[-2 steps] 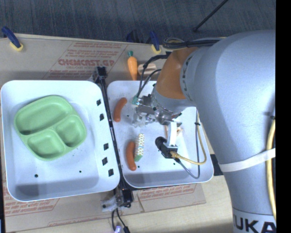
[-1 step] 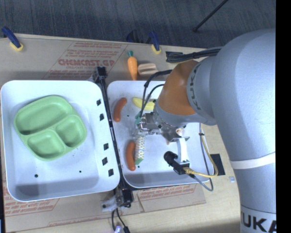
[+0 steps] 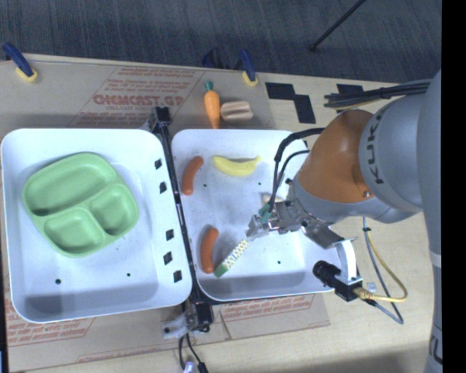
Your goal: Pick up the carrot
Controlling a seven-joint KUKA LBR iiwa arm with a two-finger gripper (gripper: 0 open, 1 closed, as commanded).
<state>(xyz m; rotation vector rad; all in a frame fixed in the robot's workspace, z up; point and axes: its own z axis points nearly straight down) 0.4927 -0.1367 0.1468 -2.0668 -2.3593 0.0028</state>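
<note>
Arm (image 3: pixel 373 165) reaching in over right bin (image 3: pixel 295 286), wrist bent low; gripper (image 3: pixel 258 225) inside bin, finger spread unclear. Carrot (image 3: pixel 211 107) x1, outside bin past far rim. Sausages x2, banana (image 3: pixel 234 165) x1 inside bin

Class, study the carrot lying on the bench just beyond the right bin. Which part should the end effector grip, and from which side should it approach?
Grip the carrot across the thick middle of its orange body, coming straight down from above. It lies flat on the bench, green top pointing away from the bin, so its long sides are exposed. A bun-like item lies close on its right, so closing room there looks tight.
</note>
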